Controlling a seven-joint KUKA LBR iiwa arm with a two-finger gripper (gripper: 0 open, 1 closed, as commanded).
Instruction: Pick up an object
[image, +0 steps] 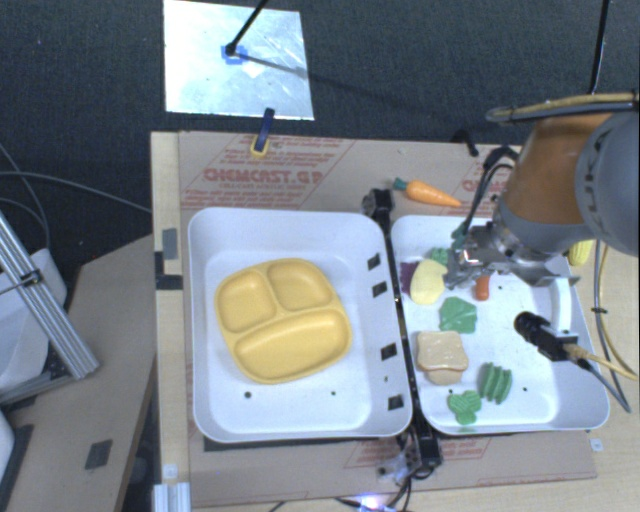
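The pincer (466, 258), its grip state impossible to tell, is hovering in the right bin (575, 400), a yellow toy (427, 283) just left. Neighbouring pieces are crowding; it risks knocking them.

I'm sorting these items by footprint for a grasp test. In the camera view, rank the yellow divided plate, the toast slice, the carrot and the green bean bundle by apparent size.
Largest to smallest:
1. yellow divided plate, by far
2. toast slice
3. carrot and green bean bundle: too alike to rank; the carrot also lies farther from the camera.
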